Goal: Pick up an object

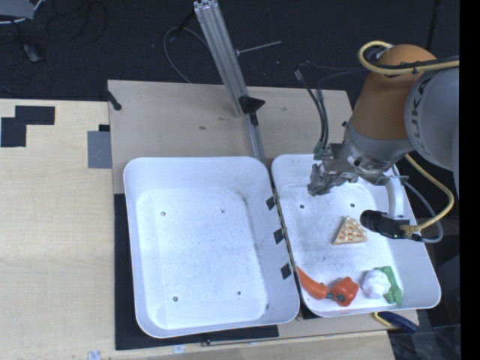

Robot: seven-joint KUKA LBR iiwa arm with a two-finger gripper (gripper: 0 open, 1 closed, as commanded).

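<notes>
Here: jaws (321, 184) over right bin (424, 283), grip state unclear; triangular waffle-textured wedge (349, 232) nearby, apart.

The wedge (349, 232) lies mid right bin (294, 172); the pepper (344, 290) and cauliflower (377, 283) lie nearer its front.

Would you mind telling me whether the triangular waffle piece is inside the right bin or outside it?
Inside. The waffle piece lies flat on the floor of the right bin, within its white rim.
</notes>
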